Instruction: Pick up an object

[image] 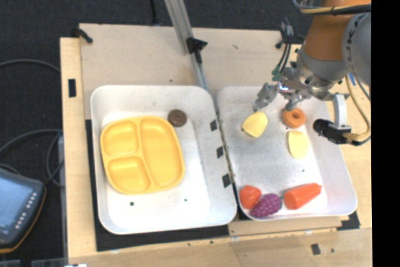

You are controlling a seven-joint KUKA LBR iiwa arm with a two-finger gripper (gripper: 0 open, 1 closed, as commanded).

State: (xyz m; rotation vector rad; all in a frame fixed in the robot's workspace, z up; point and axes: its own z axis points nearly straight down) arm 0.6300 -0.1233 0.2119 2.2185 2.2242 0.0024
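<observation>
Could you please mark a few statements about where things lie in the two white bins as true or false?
1. The yellow three-compartment plastic tray lies in the left white bin. True.
2. The small brown round disc rests inside one of the tray's compartments. False: it lies on the bin floor beside the tray's upper right corner.
3. The purple plastic grape bunch lies in the right white bin, near its front edge. True.
4. The end effector hangs over the left bin. False: it is above the right bin's back part, near the orange plastic ring.
</observation>
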